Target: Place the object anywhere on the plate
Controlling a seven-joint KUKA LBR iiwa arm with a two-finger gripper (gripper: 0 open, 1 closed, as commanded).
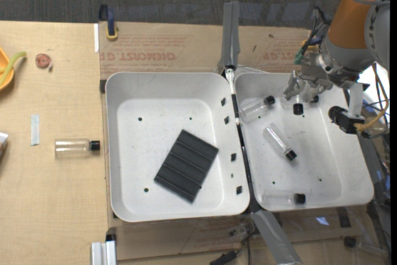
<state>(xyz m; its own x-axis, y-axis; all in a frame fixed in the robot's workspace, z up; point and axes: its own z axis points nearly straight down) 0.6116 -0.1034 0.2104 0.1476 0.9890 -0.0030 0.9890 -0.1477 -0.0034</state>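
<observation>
We see the gripper (302, 89) over the right bin's (347, 195) far edge; we cannot tell its state. A clear plastic vial (279, 141) with a black cap lies below-left of it, long axis diagonal. The plate (186, 165), a dark ribbed rectangle, sits left of that vial in the left bin (124, 195).

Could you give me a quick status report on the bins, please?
Gripper over right bin, near vials. Dark ridged plate in left bin. Nothing blocking.
</observation>
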